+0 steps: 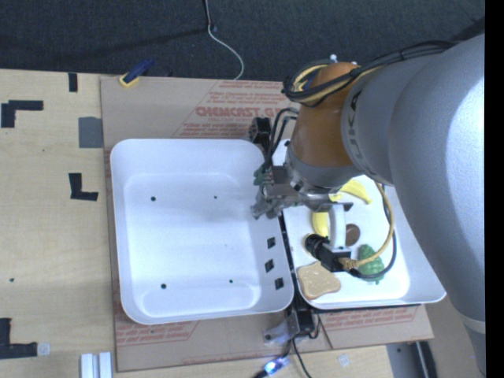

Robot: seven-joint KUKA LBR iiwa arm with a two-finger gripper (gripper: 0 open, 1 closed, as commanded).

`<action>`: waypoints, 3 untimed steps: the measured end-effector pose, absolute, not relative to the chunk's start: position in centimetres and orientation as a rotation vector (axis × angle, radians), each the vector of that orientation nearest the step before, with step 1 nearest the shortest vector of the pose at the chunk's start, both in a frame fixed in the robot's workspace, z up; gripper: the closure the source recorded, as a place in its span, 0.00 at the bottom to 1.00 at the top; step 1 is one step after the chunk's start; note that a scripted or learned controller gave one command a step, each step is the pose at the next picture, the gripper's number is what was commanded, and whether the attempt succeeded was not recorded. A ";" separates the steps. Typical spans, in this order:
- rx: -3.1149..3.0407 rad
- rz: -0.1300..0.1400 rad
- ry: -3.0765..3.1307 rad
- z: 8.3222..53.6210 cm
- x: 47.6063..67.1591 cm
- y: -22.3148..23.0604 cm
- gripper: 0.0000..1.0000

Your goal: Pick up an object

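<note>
Reaching in from the right, the arm (409, 132) stood over the right bin (421, 294), covering much of it. The claw (266, 203) sat low at the wall between the two bins, just beside the left bin (189, 211); whether it was spread or pressed together could not be told, and nothing was seen in its grip. Things to pick lay in the right bin: a banana (356, 192) near the far side, a brown piece (352, 233) in the middle, a green piece (372, 264) close by, and a bread slice (317, 280) at the near-left corner. Both bins rested on a cardboard sheet (228, 109) on the table (47, 235).
</note>
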State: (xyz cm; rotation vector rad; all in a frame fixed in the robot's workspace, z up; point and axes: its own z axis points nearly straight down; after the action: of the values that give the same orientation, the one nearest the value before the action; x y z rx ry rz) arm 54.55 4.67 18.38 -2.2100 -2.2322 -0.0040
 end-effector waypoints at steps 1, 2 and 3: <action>-2.211 0.006 -2.224 18.3 50.4 9.2 1.00; -2.223 -0.023 -2.234 36.6 54.7 10.8 1.00; -2.217 0.007 -2.223 32.0 54.2 12.5 1.00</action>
State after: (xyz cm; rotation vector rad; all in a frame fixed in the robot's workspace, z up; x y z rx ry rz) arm 54.22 12.51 32.05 -2.2174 -2.2231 0.0067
